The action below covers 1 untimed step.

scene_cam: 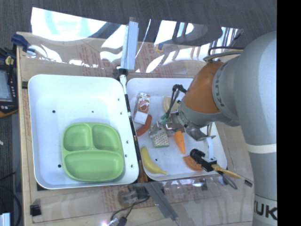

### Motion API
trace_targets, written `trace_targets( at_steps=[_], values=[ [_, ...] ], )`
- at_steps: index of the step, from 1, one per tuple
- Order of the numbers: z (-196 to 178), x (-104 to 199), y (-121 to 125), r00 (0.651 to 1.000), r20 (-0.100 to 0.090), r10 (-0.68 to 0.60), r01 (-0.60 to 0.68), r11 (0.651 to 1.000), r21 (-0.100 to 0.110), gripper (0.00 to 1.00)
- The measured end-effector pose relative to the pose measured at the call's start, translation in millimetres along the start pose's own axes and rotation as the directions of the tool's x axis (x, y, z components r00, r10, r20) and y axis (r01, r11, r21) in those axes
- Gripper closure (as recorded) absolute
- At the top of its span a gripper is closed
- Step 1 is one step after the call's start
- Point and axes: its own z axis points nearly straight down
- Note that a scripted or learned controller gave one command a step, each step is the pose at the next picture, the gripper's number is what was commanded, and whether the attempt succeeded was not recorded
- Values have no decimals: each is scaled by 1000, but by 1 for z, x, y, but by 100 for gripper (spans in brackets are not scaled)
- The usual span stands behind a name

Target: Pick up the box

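The arm (225,93) reaches over the right bin (216,147), its claw (168,121) low among the clutter; I cannot tell whether it is parted or closed. The left bin (42,126) carries a green divided plate (92,152). The box (143,106), a small carton printed red and white, lies flat near the right bin's left wall, above a sausage (144,125) and banana (151,161). It looks ungrasped, so the pick seems still ahead.

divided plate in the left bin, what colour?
Light green, plain. The plate shows best in the camera view.
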Motion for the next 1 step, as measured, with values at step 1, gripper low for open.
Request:
trace_targets(
  at_steps=[1],
  values=[
    [-124,64,-13,1000,2,-22,22,1000,-8,100]
  ],
)
